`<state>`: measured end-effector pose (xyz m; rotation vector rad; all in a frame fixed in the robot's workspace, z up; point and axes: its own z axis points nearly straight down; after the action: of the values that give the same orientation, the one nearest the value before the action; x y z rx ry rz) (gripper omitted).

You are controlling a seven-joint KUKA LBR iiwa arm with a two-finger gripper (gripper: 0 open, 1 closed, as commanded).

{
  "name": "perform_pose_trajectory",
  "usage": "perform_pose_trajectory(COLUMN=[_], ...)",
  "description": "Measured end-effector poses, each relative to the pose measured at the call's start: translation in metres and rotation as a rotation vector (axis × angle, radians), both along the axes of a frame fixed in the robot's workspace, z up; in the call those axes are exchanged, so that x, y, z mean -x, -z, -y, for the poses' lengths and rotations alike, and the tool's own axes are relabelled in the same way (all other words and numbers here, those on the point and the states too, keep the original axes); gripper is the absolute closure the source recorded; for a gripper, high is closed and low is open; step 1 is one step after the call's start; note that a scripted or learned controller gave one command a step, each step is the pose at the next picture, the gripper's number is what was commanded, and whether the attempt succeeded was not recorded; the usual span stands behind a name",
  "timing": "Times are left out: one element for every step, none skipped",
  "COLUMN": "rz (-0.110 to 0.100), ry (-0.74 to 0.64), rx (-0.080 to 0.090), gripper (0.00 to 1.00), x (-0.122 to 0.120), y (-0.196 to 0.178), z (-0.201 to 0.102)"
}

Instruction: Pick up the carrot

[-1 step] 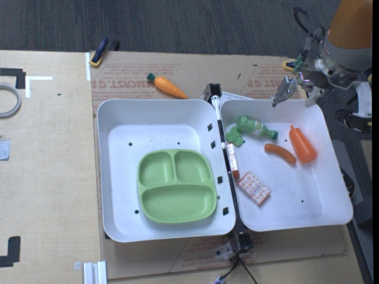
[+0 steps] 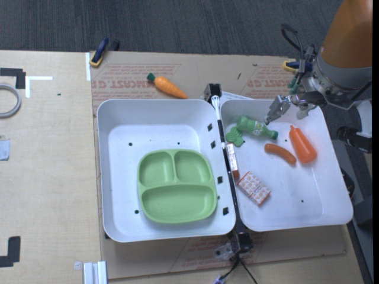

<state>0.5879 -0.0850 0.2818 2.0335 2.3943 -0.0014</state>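
Cracker box [image 2: 254,188]; sausage [image 2: 280,153] beside carrot [image 2: 302,145]

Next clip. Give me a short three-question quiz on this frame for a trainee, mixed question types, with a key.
1. True or false: the carrot lies inside the left bin.
2. What sits in the left bin? A) a sausage B) a green divided plate C) a bottle
3. Fill in: the gripper hangs over the ___ bin, close to the green bottle.

Key
1. False: it lies on the cardboard behind the bins, outside both.
2. B
3. right: the right bin, far from the carrot.
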Motion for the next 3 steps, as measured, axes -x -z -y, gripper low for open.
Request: perform_pose_trajectory(rz=[0.001,0.001,0.001], ry=[0.0,0.001,0.001], rx=[0.001,0.001,0.001], gripper=[1.0,0.0,0.0], x=[-0.0007,-0.0007,-0.0007], y=[-0.0094,-0.0095,-0.0095], z=[0.0003,0.0003,0.0003])
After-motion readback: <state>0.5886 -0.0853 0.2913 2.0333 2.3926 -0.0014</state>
